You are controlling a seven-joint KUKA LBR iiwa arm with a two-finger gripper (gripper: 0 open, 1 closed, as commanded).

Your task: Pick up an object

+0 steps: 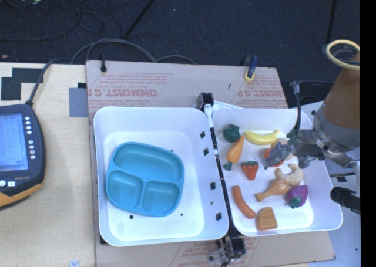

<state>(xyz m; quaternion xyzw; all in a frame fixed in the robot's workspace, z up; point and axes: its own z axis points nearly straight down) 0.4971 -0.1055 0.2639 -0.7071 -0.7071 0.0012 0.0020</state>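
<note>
White plastic, two shallow bins side by side on a cardboard sheet (176, 87). The left bin (117, 122) holds a blue divided tray (144, 178), three compartments, lying flat near the middle.

The right bin (329, 219) holds toy food. Taking that bin's middle as the clock centre: a yellow banana (262, 137) at 12 o'clock; a dark green vegetable piece (231, 132) at 11; an orange carrot (235, 149) at 10, tilted, just below the green piece; a red strawberry with a green cap (250, 169) near the centre, slightly toward 9; a red-orange sausage (242, 201) at 7, lying on a slant; a tan waffle-like biscuit (266, 219) at 6; a tan chicken drumstick (281, 182) at 4; purple grapes (298, 195) at 5, just beside the drumstick's thick end.

The arm comes in from the 3 o'clock side, grey wrist with an orange-tan section (346, 98) above it. The gripper (281, 155) sits low at the bin's 2 o'clock, just under the banana's right end and just above the drumstick. A small red-orange piece (272, 155) shows at the dark fingertips. Cannot tell whether it is clamped between the fingers or lying under them, nor how wide the fingers stand.

A handheld control pendant with a lit screen (16, 148) lies at the far left of the bench. A blue clip (251, 67) sits on the cardboard's far edge.
</note>
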